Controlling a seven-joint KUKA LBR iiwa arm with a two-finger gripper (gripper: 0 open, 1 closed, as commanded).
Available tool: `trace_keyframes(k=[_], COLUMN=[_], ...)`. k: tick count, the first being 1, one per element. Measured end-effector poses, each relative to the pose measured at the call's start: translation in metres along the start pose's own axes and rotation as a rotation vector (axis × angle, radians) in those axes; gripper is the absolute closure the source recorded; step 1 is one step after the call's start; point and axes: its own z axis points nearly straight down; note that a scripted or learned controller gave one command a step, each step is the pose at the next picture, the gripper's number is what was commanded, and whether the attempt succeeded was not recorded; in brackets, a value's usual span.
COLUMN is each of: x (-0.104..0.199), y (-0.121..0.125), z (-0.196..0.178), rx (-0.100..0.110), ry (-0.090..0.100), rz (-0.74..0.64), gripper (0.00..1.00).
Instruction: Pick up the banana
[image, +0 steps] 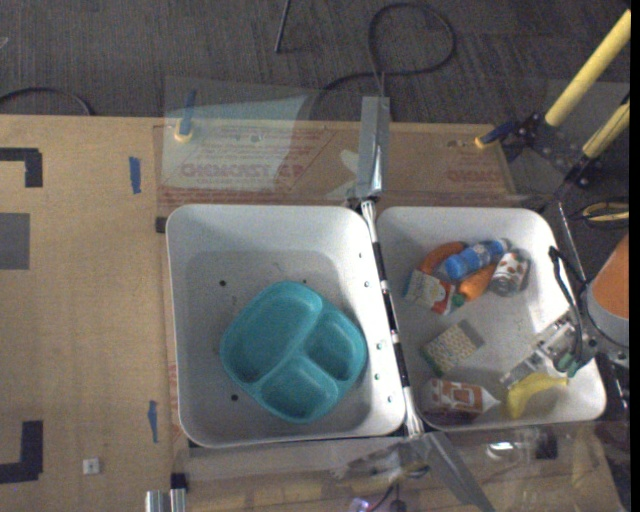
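Gripper (545, 365) positioned directly above banana (533, 391) in right bin (585, 408) near corner; finger state indeterminate, apparently touching the fruit, grasp not confirmed

The grey arm (612, 300) is reaching in from the right, its orange band showing above the wrist. Its gripper (545, 362) is pointing down and leftward, low.

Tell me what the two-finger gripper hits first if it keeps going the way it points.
Probably the yellow banana: the gripper angles down-left with it lying just past the tip, though depth is unclear.
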Motion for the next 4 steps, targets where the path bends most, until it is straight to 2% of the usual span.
trace_keyframes(k=[1, 2, 3, 4], x=[-0.004, -0.004, -0.001, 0.000], y=[0.000, 0.000, -0.002, 0.000], z=[-0.012, -0.012, 0.000, 0.000], rx=[-0.005, -0.005, 0.000, -0.002], ry=[-0.012, -0.011, 0.000, -0.001], rz=[0.005, 0.005, 0.065, 0.170], gripper=[1.00, 0.00, 0.00, 0.00])
